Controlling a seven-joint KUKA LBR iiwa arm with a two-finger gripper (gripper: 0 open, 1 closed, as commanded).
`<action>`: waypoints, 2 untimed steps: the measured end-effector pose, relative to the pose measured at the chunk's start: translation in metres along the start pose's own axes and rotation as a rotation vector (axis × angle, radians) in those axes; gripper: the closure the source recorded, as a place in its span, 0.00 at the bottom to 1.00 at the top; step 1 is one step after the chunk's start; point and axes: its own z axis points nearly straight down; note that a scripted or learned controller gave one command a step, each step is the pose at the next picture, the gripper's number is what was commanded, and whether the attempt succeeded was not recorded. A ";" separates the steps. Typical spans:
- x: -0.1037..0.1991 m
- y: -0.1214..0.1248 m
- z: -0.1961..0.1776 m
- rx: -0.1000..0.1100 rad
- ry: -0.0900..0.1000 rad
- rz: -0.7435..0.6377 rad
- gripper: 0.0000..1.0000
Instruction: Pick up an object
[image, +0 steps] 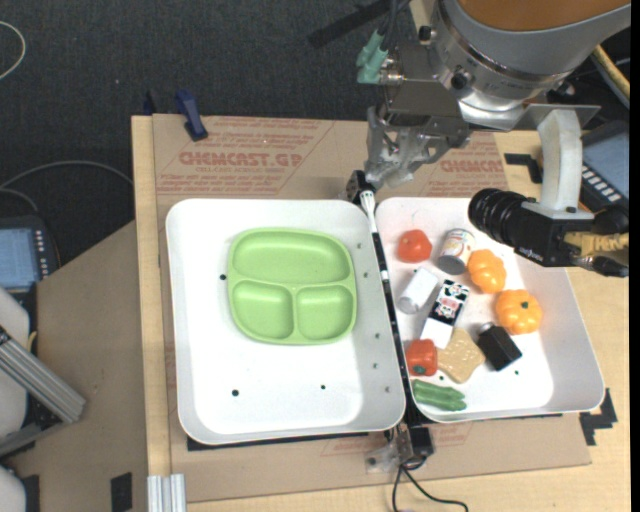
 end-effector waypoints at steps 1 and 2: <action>0.042 -0.004 0.116 0.030 -0.012 -0.001 1.00; -0.025 -0.003 0.111 0.022 -0.010 0.010 1.00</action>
